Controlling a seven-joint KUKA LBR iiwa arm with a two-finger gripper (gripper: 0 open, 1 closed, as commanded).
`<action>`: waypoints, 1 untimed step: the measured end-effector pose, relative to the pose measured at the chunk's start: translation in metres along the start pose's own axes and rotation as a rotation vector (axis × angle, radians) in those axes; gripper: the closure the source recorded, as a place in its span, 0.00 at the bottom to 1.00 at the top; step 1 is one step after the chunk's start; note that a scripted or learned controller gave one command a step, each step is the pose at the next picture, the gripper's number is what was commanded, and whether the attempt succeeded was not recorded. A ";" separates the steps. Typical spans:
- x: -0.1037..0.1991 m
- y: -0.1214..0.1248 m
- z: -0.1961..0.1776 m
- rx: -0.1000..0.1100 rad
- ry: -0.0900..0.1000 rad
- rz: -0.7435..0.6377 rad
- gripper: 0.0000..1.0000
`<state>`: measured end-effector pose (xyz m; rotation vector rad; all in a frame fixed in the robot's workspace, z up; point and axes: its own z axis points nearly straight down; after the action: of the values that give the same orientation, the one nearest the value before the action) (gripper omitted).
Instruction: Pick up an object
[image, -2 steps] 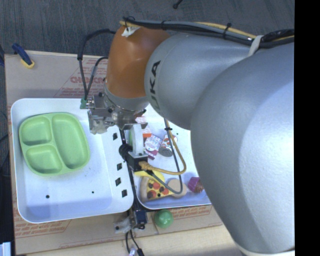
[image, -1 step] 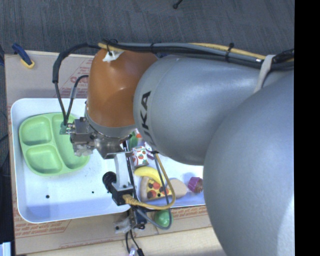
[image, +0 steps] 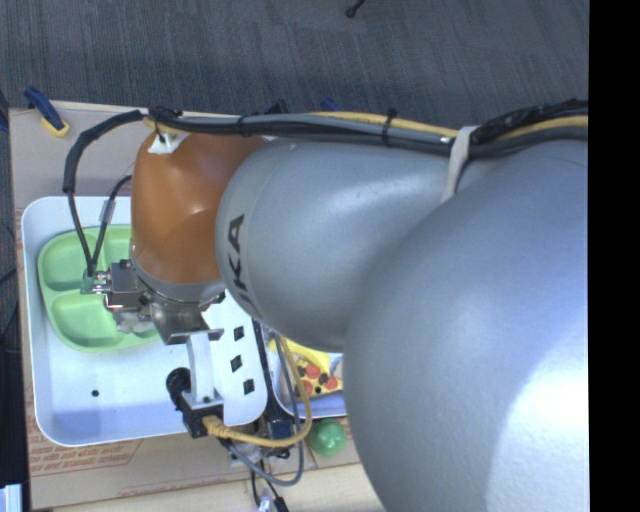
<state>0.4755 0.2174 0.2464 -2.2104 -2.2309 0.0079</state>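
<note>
Grey arm over left bin, green divided tray beside wrist (fingers hidden, grip can't be told)

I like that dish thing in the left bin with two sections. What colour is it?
Light green. The divided dish shows best in the camera view, partly behind the arm.

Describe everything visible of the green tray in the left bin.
The green tray is a light green, smooth, plastic-looking dish with rounded corners and a raised ridge that splits it into at least two shallow compartments. It lies flat on the floor of the left white bin, near that bin's left wall and toward its far end. The arm's wrist and a black cable cover its right side, so its full outline cannot be seen.
</note>
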 end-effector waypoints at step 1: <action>0.000 0.000 -0.010 0.001 0.000 -0.004 1.00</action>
<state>0.4759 0.2176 0.2568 -2.2058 -2.2346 0.0092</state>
